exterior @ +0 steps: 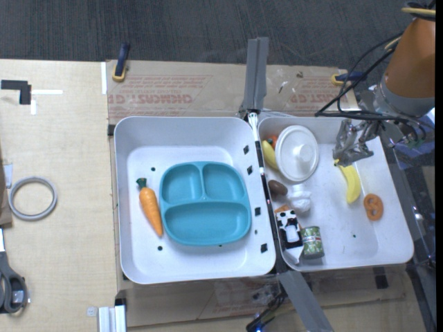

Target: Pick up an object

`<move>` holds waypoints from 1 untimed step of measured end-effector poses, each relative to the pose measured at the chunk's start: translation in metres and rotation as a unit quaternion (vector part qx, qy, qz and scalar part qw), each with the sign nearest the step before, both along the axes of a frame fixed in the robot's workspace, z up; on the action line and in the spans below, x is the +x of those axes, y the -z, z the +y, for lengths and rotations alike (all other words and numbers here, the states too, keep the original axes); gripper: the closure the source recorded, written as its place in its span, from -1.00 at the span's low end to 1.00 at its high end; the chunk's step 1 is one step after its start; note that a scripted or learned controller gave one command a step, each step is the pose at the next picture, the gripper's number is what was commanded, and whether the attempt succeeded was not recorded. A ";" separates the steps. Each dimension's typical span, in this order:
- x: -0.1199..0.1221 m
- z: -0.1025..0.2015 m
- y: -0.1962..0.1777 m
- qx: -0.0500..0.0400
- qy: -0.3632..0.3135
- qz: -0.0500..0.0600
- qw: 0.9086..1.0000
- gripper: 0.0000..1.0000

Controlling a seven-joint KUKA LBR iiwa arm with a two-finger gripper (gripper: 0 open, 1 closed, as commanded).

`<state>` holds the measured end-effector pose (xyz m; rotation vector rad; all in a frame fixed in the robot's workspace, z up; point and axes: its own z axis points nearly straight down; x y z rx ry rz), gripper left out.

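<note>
End effector (348, 151): right of frame, directly above yellow banana (352, 182); finger state cannot be determined.
Technique: descend centred, straddling banana's width.

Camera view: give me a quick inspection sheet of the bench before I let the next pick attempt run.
Surface: two white bins side by side, left bin, right bin.
Job's things: banana, pretzel, green can, white bowl in the right bin; carrot and teal divided plate in the left.
Clutter: tape roll, scissors on the bench.
Grippers: gripper above the banana's upper end.
Cables: black cables by the arm.
Surroundings: dark floor.
</note>
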<state>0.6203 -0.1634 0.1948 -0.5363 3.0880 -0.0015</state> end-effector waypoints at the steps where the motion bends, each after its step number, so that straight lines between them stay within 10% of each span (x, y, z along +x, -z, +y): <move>1: 0.013 0.006 -0.066 0.000 -0.121 0.000 0.993 1.00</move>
